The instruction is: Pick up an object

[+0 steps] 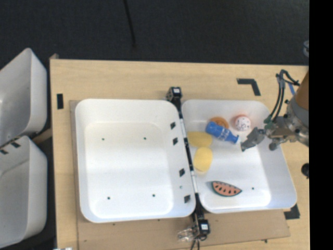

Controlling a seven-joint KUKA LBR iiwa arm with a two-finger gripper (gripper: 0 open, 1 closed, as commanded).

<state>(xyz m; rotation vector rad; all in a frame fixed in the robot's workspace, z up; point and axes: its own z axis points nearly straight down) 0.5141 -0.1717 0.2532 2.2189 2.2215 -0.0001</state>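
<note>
Tool point(253, 139) over right side of right bin point(278, 178), reaching in from right edge; dark finger tip near blue bottle's cap end, not touching. Cannot tell finger state, too dark and blurred. Nothing seen held.

Grey wrist and cables point(281, 95) above right bin's far right corner, orange band point(303, 92) at frame edge.

Right bin contents, all toward its left and far half:
- Blue bottle point(221, 132), lying tilted, white cap end toward tool. Closest item to tool.
- Orange round item point(219, 122) just behind bottle, partly hidden by it.
- Pinkish white ball point(242, 122) near far wall, just beside bottle, near tool.
- Pale yellow flat piece point(200, 139) against left wall, touching or nearly touching bottle's near end.
- Yellow lemon-like item point(203, 160) just in front of flat piece, near left wall.
- Watermelon slice toy point(226, 188), lying flat near front wall, apart from others.

Left bin point(83, 155): white floor with a few small dark dots.

Black clips point(173, 93) along seam between bins, far and near ends. Black corner markers point(250, 84) on tan surface point(114, 77). White boxes point(18, 98) off left edge of surface. Dark floor behind, thin cable point(127, 14) across it.
</note>
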